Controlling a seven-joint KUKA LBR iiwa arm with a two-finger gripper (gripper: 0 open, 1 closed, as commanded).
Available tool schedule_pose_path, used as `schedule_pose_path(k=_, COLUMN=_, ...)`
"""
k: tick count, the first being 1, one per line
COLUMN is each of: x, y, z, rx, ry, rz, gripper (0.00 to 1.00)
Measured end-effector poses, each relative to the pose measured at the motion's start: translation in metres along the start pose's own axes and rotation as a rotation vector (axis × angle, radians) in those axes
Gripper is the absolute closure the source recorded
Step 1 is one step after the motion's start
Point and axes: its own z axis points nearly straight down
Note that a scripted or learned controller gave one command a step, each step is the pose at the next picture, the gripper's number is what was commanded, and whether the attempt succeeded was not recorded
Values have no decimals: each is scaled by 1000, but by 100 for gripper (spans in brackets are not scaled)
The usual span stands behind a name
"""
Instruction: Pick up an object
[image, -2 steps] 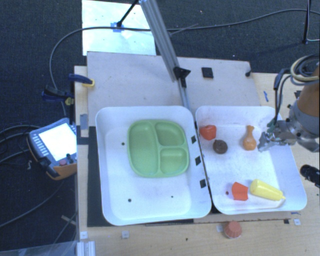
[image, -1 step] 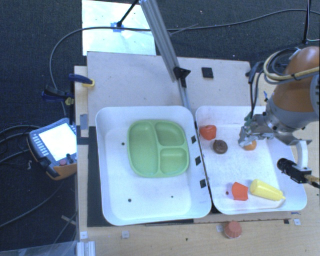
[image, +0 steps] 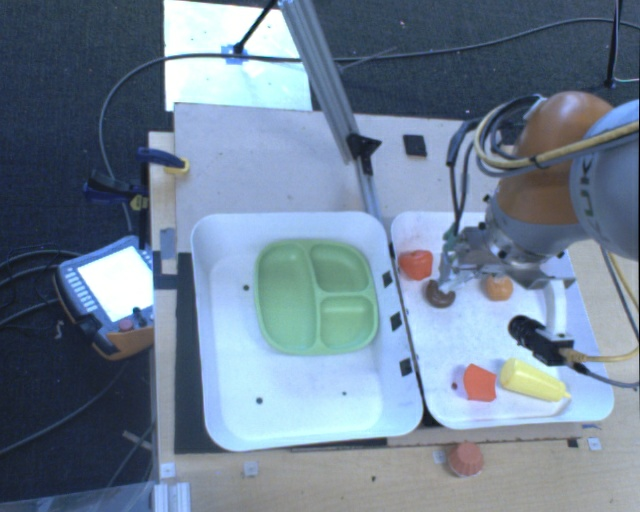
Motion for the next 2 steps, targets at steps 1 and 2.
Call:
schedule_pose_path(k=1, x=53, y=17, z=-11, rx=-3, ry=1, rz=-1, gripper=100)
schedule_pose_path(k=2, x=111, y=30, z=-19, rx=-3, ry=0, rz=0, gripper=100)
